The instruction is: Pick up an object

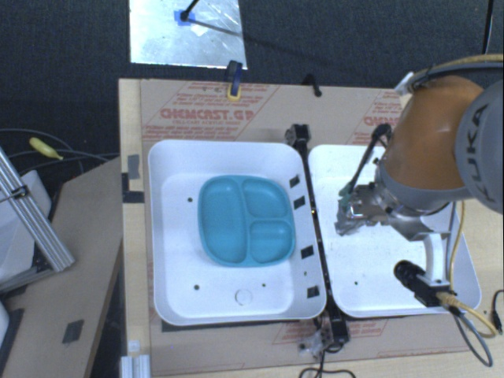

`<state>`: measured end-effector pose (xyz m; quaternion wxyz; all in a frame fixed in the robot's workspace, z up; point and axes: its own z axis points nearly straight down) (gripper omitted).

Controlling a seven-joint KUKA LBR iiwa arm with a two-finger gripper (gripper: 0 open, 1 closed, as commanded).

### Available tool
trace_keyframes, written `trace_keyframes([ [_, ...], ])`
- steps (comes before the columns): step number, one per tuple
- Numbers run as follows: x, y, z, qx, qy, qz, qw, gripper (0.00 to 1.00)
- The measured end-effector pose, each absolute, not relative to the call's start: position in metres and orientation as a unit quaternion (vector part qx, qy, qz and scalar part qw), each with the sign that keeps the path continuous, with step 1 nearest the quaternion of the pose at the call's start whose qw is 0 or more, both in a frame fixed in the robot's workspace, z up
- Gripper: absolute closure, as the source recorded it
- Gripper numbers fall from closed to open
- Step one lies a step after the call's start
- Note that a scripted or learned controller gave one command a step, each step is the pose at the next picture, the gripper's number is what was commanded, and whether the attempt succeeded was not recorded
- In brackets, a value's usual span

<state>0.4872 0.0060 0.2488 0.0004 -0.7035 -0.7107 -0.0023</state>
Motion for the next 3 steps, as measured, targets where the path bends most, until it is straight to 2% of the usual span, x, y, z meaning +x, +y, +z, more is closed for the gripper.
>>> trace_keyframes([
  [1,0.501,0.08,0.264,-0.706,-0.708,-0.0008,0.0,1.0],
  [2,0.486,0.118,0.24,-0.704,-0.71,0.0,0.001,1.0],
  [3,0.507,0.023,0.437,-0.709,-0.705,-0.0081,-0.008,1.0],
])
